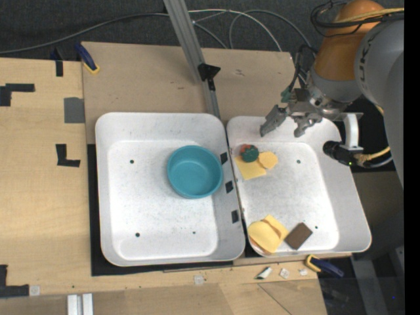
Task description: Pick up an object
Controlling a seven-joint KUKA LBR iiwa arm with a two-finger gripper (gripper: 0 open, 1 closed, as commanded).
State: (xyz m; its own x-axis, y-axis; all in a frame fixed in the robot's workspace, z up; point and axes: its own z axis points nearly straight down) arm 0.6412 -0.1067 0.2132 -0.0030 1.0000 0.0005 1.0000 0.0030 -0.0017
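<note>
Camera view, looking down at a slant on a table [39, 176] of pale wood. 2 white bins side by side: left bin [118, 241] and right bin [341, 215], rims touching in the middle.

In the left bin, near its centre, a teal bowl [193, 170], upright, mouth up.

In the right bin, near the far left corner, a small red-and-green ball [249, 153] resting against a yellow slab [250, 170], with a round yellow piece [268, 160] just beside the ball and overlapping the slab's far edge. Near the front edge of the same bin, a yellow lump [267, 234], and touching its right side a brown block [299, 235], tilted.

Above the far edge of the right bin, the hand [286, 127], hanging from the grey arm [387, 51] with its orange band [344, 44]. 2 dark fingers spread wide apart, pointing down toward the bin, nothing between them. Ball and slab just in front of the left finger, apart from it.

A slanted metal bar [187, 38] across the far part of the table. Yellow-and-blue clamps at the far left corner [87, 59] and front right [323, 265].
</note>
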